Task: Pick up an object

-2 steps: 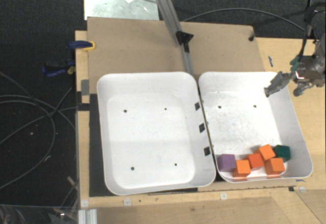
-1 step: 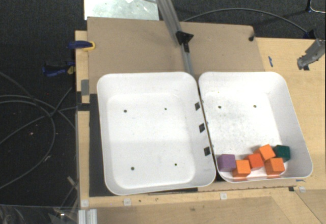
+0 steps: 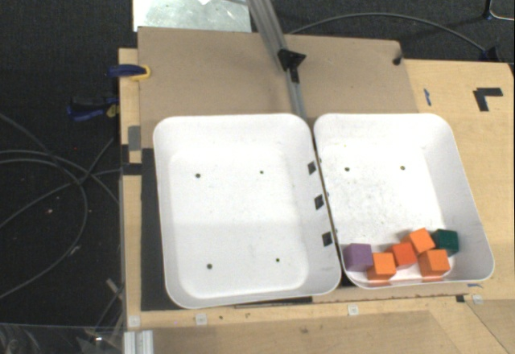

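Note:
Several small blocks lie clustered in the near corner of the right white bin (image 3: 386, 159). A purple block (image 3: 358, 256) is at the left of the cluster. Orange blocks (image 3: 385, 265) (image 3: 404, 253) (image 3: 422, 240) (image 3: 434, 262) sit to its right, touching one another. A dark green block (image 3: 447, 241) rests at the cluster's far right, against the bin wall.
The left white bin (image 3: 233, 207) sits beside the right one on the brown bench (image 3: 209, 71). A grey pole (image 3: 261, 6) slants down from the top to a black clamp (image 3: 290, 59) behind the bins. Cables lie on the dark floor at left.

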You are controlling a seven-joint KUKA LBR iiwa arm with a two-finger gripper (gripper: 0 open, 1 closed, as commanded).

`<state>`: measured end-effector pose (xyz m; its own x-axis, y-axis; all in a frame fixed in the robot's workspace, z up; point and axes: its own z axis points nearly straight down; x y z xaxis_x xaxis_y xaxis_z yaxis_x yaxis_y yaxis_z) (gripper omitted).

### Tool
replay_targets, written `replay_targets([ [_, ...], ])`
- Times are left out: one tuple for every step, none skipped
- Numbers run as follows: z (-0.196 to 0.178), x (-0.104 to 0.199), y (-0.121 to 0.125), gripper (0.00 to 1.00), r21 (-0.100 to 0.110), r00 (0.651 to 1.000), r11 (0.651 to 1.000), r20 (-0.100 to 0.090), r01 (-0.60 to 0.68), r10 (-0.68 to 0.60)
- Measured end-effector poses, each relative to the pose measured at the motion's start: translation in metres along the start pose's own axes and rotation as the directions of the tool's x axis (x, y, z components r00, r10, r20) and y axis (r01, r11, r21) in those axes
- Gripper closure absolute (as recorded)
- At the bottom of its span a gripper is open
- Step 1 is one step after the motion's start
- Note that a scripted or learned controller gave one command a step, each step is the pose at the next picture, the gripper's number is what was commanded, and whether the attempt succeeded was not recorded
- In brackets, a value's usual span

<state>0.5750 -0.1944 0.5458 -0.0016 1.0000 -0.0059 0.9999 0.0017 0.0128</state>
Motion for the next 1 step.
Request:
replay_targets([
  [0.0041,0.0014,-0.0003,0.00,0.008,1.000,1.000,-0.004,0.002,-0.002],
])
